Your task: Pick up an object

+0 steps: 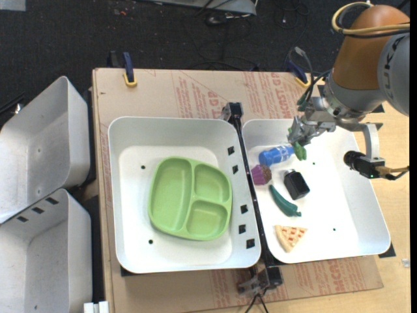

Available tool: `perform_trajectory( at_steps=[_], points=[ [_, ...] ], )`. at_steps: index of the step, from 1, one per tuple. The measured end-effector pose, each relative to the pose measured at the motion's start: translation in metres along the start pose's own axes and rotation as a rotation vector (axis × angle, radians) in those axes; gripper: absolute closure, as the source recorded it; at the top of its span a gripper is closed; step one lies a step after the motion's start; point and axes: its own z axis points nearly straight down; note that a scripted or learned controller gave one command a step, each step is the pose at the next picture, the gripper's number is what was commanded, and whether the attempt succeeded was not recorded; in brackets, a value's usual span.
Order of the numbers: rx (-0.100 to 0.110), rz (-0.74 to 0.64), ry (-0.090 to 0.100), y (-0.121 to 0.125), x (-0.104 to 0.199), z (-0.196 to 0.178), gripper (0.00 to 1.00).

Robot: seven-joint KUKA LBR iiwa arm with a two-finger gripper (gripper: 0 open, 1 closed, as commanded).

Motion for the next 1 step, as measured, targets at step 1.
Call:
perform_trajectory(
  at_steps=[1],
  points=[
    [-0.001, -0.002, 0.001, -0.0147, 0.0571, -0.0076, 1.00]
  ],
)
